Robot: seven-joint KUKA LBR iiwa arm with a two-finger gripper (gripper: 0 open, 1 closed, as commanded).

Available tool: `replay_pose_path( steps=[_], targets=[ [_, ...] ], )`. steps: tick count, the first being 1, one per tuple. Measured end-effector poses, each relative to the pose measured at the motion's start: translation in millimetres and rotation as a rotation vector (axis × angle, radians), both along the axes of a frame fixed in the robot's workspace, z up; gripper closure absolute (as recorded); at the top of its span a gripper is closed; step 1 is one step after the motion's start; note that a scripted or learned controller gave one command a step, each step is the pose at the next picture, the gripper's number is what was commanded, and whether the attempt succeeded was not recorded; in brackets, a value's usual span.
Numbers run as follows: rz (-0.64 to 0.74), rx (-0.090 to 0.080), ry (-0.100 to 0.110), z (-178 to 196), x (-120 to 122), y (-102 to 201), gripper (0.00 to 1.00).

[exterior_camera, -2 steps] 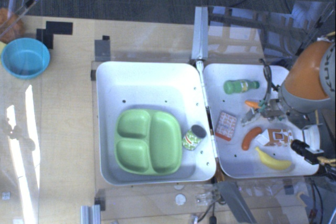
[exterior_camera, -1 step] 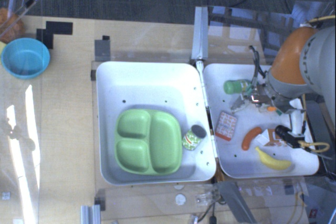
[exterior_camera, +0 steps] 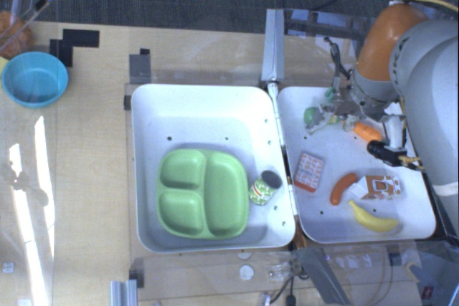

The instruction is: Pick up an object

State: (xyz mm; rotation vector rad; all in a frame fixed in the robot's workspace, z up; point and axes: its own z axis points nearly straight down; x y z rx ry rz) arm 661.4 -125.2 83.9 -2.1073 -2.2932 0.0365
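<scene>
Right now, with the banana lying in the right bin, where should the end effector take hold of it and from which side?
Probably at the middle of the banana, coming straight down from above. It lies flat near the front wall of the right bin, curved like a shallow arc, so fingers set across its narrow width should fit. The carton sits close behind, leaving little room there.

The right bin holds most of the loose objects. A small green leafy toy [exterior_camera: 313,114] lies at its upper left, and a short orange carrot-like piece [exterior_camera: 367,131] at upper right. Lower down, a red-and-white patterned flat card [exterior_camera: 309,172] rests near the left wall, a red sausage [exterior_camera: 343,188] lies tilted at centre, and a yellow banana [exterior_camera: 373,217] lies along the bottom. A small green-labelled can [exterior_camera: 264,189] lies tipped in the left bin, touching the green divided plate [exterior_camera: 203,193].
</scene>
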Motion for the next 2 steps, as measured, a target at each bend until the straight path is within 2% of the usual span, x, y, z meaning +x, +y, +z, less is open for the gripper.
replay_pose_path(
  steps=[1, 2],
  targets=[
    [-0.01, -0.009, -0.001, 0.1, -1.0, 5.4, 0.0],
    [0.016, -0.005, -0.003, 0.1, -0.4, 3.2, 0.0]
  ],
)
